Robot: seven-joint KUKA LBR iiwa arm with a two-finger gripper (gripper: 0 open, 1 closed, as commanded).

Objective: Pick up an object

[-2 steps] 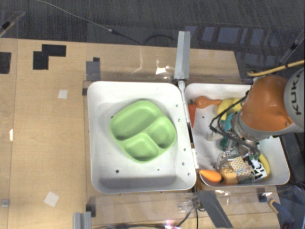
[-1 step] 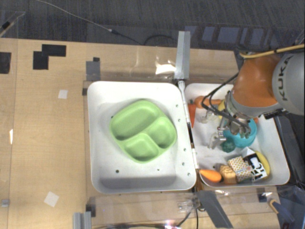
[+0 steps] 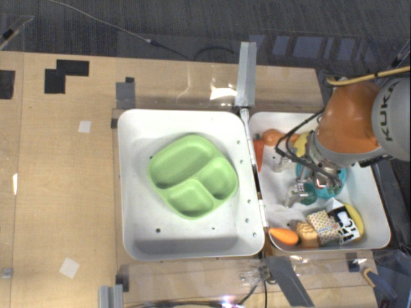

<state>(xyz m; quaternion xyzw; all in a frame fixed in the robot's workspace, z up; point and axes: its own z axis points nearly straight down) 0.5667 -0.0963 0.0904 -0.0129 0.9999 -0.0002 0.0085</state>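
Note:
My gripper (image 3: 300,192) hangs low over the middle of the right bin (image 3: 380,226), below the arm's orange band (image 3: 347,117). A teal object (image 3: 323,185) lies right beside it, partly hidden by the wrist. An orange carrot-like piece (image 3: 283,236) lies at the bin's near left corner, with a tan waffle-like block (image 3: 319,227) and a banana (image 3: 356,222) bearing a black-and-white tag to its right. An orange ball (image 3: 272,136), a red piece (image 3: 258,154) and a bit of a yellow thing (image 3: 300,145) sit at the far left of the bin.
The left bin (image 3: 128,191) holds a green divided plate (image 3: 192,175). A metal post (image 3: 246,76) stands behind the ridge where the two bins meet. Black cables loop from the arm over the right bin.

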